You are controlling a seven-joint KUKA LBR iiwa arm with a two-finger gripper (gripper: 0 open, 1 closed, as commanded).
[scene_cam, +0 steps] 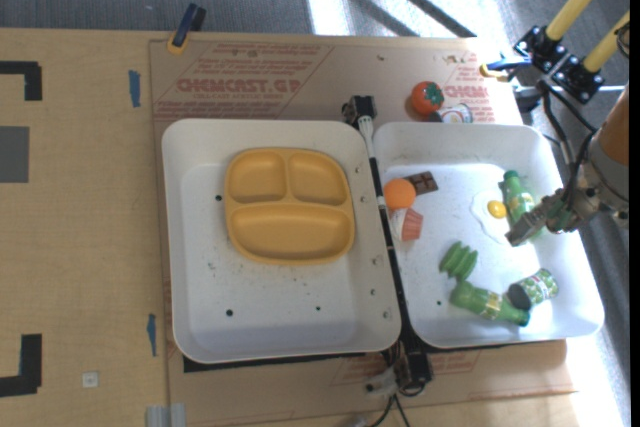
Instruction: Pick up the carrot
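The carrot (pixel 399 193) shows as a short orange shape at the left side of the right bin (pixel 570 315), close to the wall between the two bins. A small brown chocolate bar (pixel 424 182) lies just to its right, and a pale and red piece (pixel 409 225) sits just below it. My gripper (pixel 524 229) hangs over the right part of the same bin, well to the right of the carrot. It is beside a fried egg (pixel 494 210) and a green bottle (pixel 516 194). Nothing can be seen held in it.
The left bin (pixel 190 315) holds a yellow divided plate (pixel 289 204). In the right bin's front half lie a green ridged item (pixel 459 259), a second green bottle (pixel 487 301) and a small can (pixel 535 287). A tomato (pixel 427 97) rests on the cardboard behind the bins.
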